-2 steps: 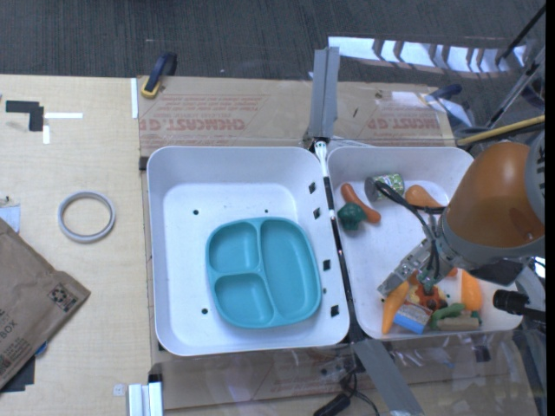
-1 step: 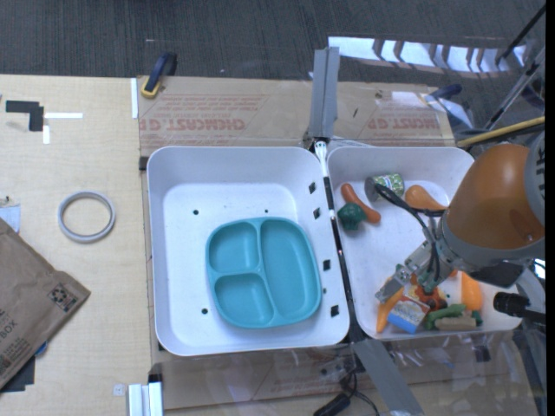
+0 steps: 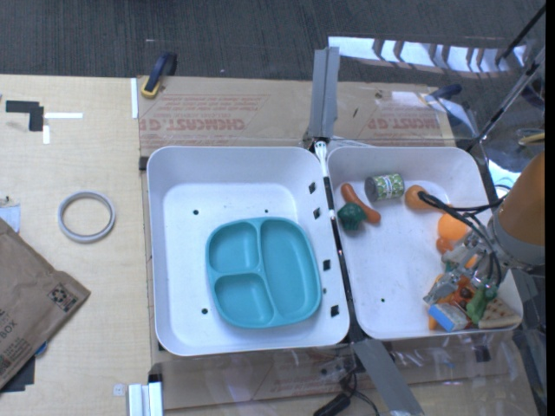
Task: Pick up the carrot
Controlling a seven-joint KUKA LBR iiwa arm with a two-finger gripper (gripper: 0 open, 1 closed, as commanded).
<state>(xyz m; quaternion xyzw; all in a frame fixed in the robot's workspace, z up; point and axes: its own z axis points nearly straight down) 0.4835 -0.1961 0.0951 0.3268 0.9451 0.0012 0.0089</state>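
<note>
A pale wooden bench (image 3: 69, 146) holds two white bins above dark carpet. The left bin (image 3: 173, 232) contains a teal divided plate (image 3: 262, 271). In the right bin (image 3: 390, 276), the carrot (image 3: 359, 204) lies near the far-left corner. The gripper (image 3: 461, 277) hangs over clutter at the right; its grasp is unclear.

Orange carrot (image 3: 359, 204) (green-topped) lies in right bin.

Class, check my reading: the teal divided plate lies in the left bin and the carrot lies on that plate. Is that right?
Not quite. The teal divided plate does lie in the left bin, but the carrot lies on the floor of the right bin, beside a small can, as the camera view shows.
</note>
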